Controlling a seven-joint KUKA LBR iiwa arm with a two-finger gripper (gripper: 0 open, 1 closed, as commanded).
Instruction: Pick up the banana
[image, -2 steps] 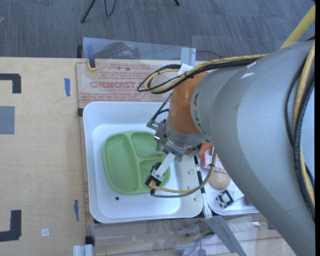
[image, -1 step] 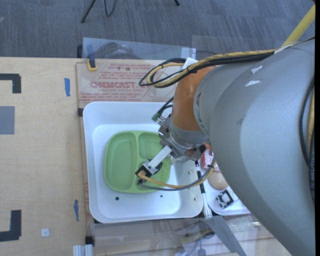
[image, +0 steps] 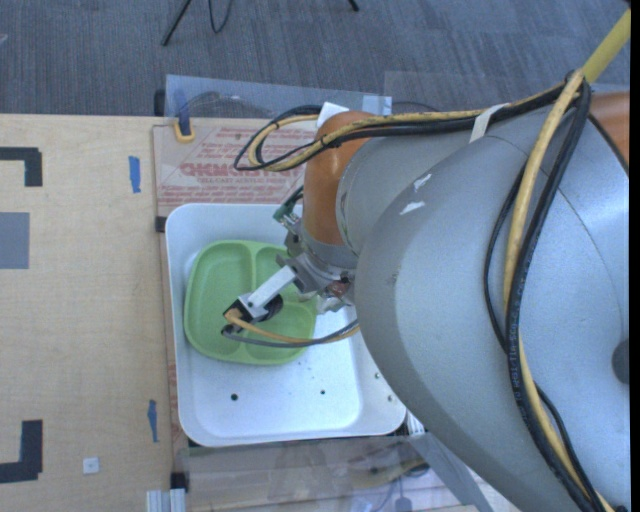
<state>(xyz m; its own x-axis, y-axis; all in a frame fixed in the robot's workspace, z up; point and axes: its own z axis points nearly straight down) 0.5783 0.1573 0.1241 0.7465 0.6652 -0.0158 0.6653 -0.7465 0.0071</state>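
Starting with the grey arm (image: 480, 300) at the right, we cannot tell if its gripper (image: 322, 288), at centre, is spread or closed. The banana is hidden, maybe beneath it over the green plate (image: 215, 290); closing blind could miss.

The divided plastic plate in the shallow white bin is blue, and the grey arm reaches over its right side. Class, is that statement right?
Not quite. The divided plastic plate is green, not blue. The camera view shows it lying in the shallow white bin, with the grey arm reaching over its right side.
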